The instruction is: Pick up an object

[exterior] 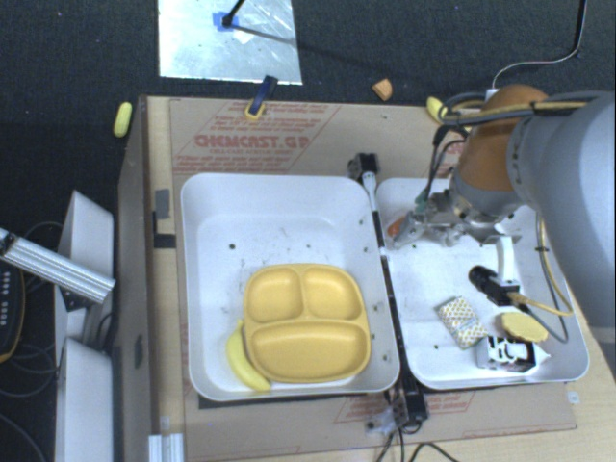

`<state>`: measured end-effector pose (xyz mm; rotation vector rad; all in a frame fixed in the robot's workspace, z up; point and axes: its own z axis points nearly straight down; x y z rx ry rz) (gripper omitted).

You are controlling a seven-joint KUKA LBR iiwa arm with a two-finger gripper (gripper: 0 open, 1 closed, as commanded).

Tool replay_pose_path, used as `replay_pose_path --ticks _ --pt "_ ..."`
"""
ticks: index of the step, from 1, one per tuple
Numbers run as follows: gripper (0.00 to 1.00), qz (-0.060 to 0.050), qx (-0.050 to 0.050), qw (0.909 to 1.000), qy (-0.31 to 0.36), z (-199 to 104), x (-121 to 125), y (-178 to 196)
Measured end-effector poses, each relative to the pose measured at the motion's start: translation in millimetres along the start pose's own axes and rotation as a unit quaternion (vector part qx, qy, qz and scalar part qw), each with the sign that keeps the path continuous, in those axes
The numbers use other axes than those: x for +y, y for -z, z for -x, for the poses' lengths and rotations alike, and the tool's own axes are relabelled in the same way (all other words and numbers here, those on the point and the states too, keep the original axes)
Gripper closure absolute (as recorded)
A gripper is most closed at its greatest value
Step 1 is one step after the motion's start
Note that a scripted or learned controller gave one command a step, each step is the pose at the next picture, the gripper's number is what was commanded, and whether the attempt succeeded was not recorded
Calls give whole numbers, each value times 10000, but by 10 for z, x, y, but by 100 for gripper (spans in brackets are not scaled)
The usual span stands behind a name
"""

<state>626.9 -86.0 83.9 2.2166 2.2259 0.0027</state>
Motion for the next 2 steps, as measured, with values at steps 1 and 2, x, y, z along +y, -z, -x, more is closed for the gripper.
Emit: replay_pose_path --ticks 1,2 --pt "0 -91 -21 10000 1 122 349 -17" --pt "100 -44 -18 10000 23 104 376 105"
